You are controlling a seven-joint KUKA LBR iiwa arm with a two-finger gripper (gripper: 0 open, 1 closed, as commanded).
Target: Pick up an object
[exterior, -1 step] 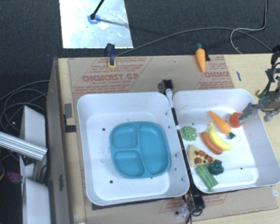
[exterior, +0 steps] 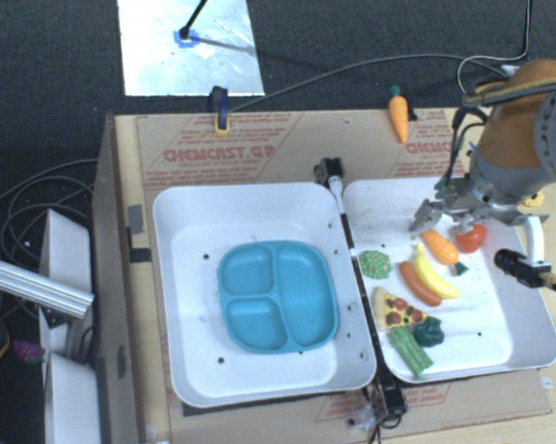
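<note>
Two shallow white bins are seen: the left bin point(exterior: 182, 269) holds one glossy blue divided tray point(exterior: 276, 295); the right bin point(exterior: 539, 336) holds several plastic toy foods, including one curved banana point(exterior: 435, 274) and one pizza slice point(exterior: 397, 309). The gripper point(exterior: 444, 214) hangs over them; its grip cannot be told.

Red lettering is seen printed on the brown board point(exterior: 254, 143) under the two white bins. Above the left bin point(exterior: 179, 222), the word "CHEMCAST GP" can be made out, repeated in smaller slanted lines around it that are too blurred to be read. The same red print is seen above the right bin point(exterior: 539, 341), partly hidden and not legible.
</note>
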